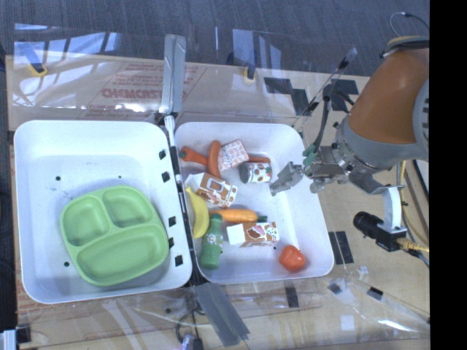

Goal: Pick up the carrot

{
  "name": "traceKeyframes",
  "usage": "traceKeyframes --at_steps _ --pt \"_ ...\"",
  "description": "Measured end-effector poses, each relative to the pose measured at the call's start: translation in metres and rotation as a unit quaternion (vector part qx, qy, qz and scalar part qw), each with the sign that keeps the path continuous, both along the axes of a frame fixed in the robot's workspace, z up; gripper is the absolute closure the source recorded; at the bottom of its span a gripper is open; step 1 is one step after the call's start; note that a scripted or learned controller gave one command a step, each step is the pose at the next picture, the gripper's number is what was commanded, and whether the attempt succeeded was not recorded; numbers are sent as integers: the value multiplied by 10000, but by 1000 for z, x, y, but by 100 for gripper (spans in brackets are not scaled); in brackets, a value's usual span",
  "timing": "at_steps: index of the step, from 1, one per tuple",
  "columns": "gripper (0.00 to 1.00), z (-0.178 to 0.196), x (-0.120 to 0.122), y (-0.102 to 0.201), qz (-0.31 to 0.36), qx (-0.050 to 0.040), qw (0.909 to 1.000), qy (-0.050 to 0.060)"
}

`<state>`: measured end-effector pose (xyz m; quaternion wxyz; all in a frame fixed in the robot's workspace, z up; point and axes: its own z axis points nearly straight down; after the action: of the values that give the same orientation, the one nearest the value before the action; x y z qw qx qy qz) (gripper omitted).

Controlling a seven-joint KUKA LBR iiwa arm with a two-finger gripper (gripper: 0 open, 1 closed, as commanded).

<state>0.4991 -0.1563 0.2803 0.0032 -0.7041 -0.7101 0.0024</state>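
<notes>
The arm point(387, 115) comes in from the right of the frame, its gripper point(286, 179) low over the right side of the right bin point(310, 250), just inside the right wall. The fingers point(283, 181) look close together with nothing between them, though the slant makes the gap hard to judge.

The carrot point(235, 214) lies flat near the middle of the right bin, pointing left to right, green end to the right. It is hemmed in: a banana point(198, 211) and a green bottle point(211, 243) touch or nearly touch its left end, a small printed carton point(217, 190) sits just above it, and another carton point(252, 233) lies just below. The gripper is apart from it, to the upper right.

Toward the top of the bin are a sausage point(214, 156), a second orange piece point(192, 154) beside it near the left wall, a patterned box point(233, 154) and a small can point(258, 172), all crowded together. A tomato point(292, 259) sits alone near the lower right corner.

Open floor in this bin is along the right side, between the can and the tomato, under the gripper, and a strip along the top wall.

The left bin point(44, 166) holds a green tray point(113, 235) in its lower half; its upper half is bare floor.
</notes>
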Motion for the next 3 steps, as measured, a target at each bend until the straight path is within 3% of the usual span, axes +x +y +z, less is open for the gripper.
traceKeyframes --at_steps 1,2,3 --pt "0 -68 13 24 -136 -1 9999 9" --pt "0 -179 32 57 -277 -1 9996 9" --pt "100 -173 32 57 -250 0 9997 40"
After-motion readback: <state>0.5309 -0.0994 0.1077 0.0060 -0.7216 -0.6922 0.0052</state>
